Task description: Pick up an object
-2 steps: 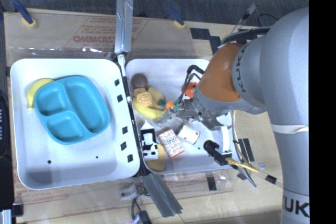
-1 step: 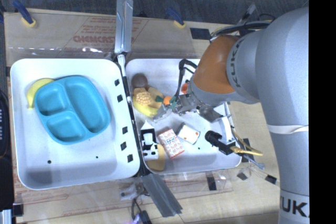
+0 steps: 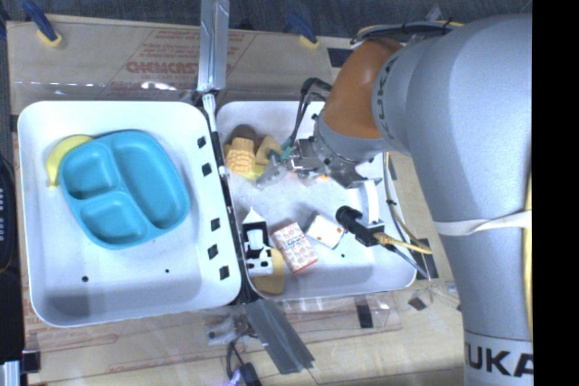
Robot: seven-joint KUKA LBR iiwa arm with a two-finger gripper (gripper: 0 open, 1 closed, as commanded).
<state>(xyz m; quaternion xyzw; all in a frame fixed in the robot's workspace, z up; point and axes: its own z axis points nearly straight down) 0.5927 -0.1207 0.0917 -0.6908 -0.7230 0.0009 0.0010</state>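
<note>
Kernels in neat yellow rows mark the corn cob point(image 3: 240, 161), a short stubby piece lying in the right bin point(image 3: 280, 205) close to its left wall, in the upper part of the bin. A brown rounded piece point(image 3: 242, 138) touches the cob's upper end, and a tan lump point(image 3: 268, 146) sits just beside it on the right, between the cob and the gripper point(image 3: 282, 160). The gripper is low over the bin just to the right of the cob; whether it is spread or closed cannot be told, and nothing can be seen held in it. The grey arm point(image 3: 452, 131) with its orange band point(image 3: 357, 95) covers the bin's upper right part. Lower in the same bin, well apart from the cob, lie a red-and-white box point(image 3: 295, 248), a small white card point(image 3: 326, 231) just beside it, a black-and-white item point(image 3: 256, 249) against the left wall, and a tan rounded thing point(image 3: 269, 282) at the near rim. The left bin point(image 3: 36, 221) holds a blue divided plate point(image 3: 127, 185), with a yellow thing point(image 3: 61, 154) poking out from under its upper left edge.
</note>
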